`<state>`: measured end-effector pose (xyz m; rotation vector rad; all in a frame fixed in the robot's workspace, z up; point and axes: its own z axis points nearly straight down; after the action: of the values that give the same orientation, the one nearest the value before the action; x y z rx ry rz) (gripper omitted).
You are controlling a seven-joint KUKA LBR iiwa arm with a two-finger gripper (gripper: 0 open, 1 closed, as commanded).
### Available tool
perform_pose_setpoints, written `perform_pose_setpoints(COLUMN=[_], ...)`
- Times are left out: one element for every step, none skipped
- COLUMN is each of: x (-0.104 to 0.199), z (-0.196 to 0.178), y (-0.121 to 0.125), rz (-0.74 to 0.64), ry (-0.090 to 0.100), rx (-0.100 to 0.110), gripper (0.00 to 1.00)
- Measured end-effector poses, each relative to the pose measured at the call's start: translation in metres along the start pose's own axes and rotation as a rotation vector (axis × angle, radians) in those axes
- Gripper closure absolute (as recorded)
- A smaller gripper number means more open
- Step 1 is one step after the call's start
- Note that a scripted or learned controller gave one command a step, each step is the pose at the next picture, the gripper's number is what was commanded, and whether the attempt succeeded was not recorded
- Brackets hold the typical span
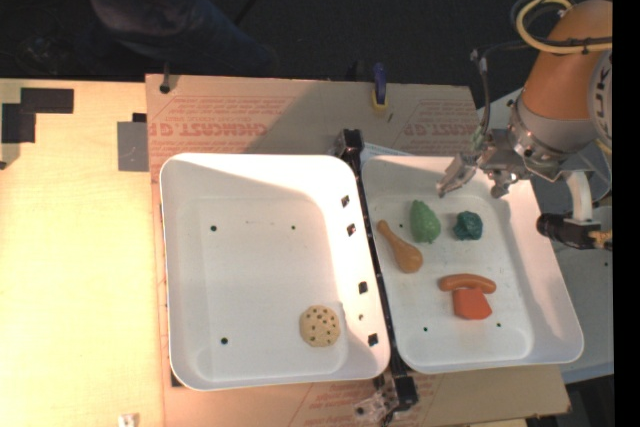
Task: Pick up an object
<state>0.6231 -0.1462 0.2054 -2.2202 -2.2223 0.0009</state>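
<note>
White plastic gleamed from the fixed overhead camera: two shallow bins sat side by side on brown cardboard, the left bin [200, 205] and the right bin [540, 315] touching along a black clipped seam. At five o'clock in the left bin lay a round tan speckled cookie [320, 326], alone and well apart from everything else. Over to the right bin, where four candidates for picking waited: a green leaf-shaped toy [424, 221] near the centre, a dark teal crumpled lump [468, 226] just beside it at three o'clock, a tan drumstick-shaped piece [399, 248] lying tilted at the leaf's eight o'clock, and an orange-red sausage on a red block [469, 296] at five o'clock. The grey arm with its orange band [565, 75] reached in from three o'clock, and the two-finger gripper [470, 173] hovered over the right bin's twelve o'clock edge, above the leaf and lump. Its jaws stood spread, nothing between them, every object resting on the bin floor.
</note>
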Motion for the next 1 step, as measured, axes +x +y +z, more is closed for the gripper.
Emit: perform_pose_setpoints(x=[0.0399], z=[0.033], y=[-0.0512], rz=[-0.001], ry=[0.004], rx=[0.009], gripper=[0.0])
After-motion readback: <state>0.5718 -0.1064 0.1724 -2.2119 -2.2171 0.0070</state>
